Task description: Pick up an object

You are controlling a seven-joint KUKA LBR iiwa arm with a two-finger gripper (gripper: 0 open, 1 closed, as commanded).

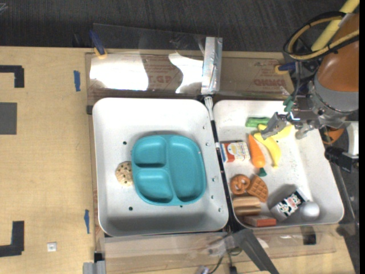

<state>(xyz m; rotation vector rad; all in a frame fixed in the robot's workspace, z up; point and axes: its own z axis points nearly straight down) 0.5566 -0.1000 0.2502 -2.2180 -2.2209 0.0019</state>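
The arm leans in over the right bin (328, 170), its gripper (283, 123) low above the yellow banana (272, 145); I cannot tell how the pincer stands. An orange carrot (257, 152) lies against the banana, with a green piece (256, 121) just above. Nearer the front sit a pretzel (240, 182), a waffle (258, 189) and a small carton (288, 204). The left bin (114, 124) holds a teal divided plate (169, 168) and a cookie (124, 173) beside it.
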